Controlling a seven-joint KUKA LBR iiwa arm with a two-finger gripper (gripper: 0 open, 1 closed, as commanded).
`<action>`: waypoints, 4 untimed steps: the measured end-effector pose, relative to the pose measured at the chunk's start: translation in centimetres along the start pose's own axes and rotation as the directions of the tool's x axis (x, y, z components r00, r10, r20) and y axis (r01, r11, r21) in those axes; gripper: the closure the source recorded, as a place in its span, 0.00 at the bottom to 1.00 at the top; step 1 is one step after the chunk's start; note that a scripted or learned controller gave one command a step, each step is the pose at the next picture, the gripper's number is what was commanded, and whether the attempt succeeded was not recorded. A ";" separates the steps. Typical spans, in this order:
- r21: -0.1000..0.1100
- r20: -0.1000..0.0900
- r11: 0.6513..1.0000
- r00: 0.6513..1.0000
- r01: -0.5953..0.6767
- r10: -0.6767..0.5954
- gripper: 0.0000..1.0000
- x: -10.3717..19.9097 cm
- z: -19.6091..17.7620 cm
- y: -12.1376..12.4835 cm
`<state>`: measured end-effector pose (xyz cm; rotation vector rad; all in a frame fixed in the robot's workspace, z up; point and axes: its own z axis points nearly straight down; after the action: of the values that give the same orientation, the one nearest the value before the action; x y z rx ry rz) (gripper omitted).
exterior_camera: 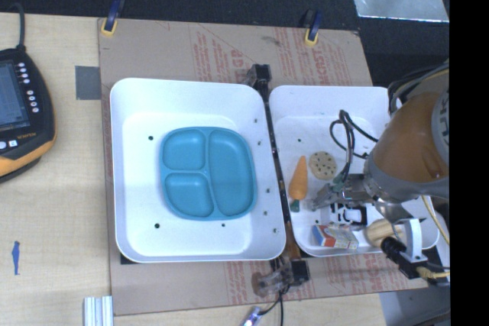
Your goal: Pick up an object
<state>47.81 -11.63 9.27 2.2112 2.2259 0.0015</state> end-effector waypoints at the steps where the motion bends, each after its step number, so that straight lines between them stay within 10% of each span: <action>1: 0.004 0.002 1.000 1.000 -0.002 0.002 0.00 1.3 0.0 5.2; 2: 0.005 -0.002 1.000 1.000 -0.003 0.003 0.00 0.1 0.1 14.2; 3: 0.008 -0.002 1.000 1.000 -0.003 0.003 0.00 -3.8 0.2 5.8; 4: 0.005 -0.002 1.000 1.000 -0.002 0.002 0.00 -9.7 -1.2 15.0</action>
<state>62.88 -21.19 10.57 2.2169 2.2267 -0.0019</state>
